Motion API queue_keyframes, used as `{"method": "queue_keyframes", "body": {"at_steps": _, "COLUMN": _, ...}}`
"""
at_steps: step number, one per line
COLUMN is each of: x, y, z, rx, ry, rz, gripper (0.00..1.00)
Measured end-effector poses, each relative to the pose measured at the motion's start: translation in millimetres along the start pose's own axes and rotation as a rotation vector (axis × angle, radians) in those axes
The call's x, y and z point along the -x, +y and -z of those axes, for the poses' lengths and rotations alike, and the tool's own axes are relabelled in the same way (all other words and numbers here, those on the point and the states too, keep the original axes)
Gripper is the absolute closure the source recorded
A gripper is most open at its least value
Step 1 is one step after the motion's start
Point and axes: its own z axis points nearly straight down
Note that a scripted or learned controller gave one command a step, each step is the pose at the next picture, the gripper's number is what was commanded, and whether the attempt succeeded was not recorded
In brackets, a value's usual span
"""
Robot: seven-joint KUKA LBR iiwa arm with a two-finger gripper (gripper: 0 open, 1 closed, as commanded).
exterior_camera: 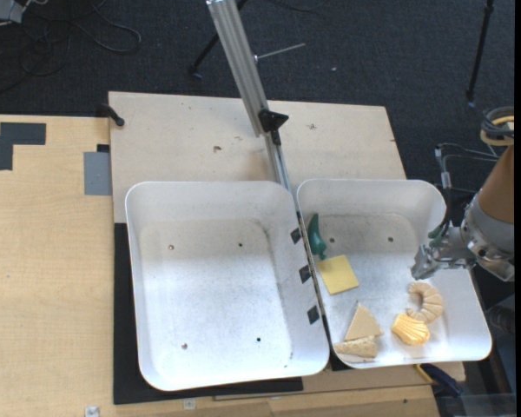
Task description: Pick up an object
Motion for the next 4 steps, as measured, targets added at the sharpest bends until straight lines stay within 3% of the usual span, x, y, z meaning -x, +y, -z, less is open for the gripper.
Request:
{"method": "queue_keyframes", "body": {"at_steps": 2, "x": -1, "y": -2, "z": 96, "rx": 0.002, "ry": -0.001, "rz": 0.0, "gripper": 1.0}}
{"method": "queue_keyframes", "body": {"at_steps": 4, "x": -94, "y": 44, "z": 59, "rx": -0.007, "ry": 0.003, "rz": 0.003, "gripper": 1.0}}
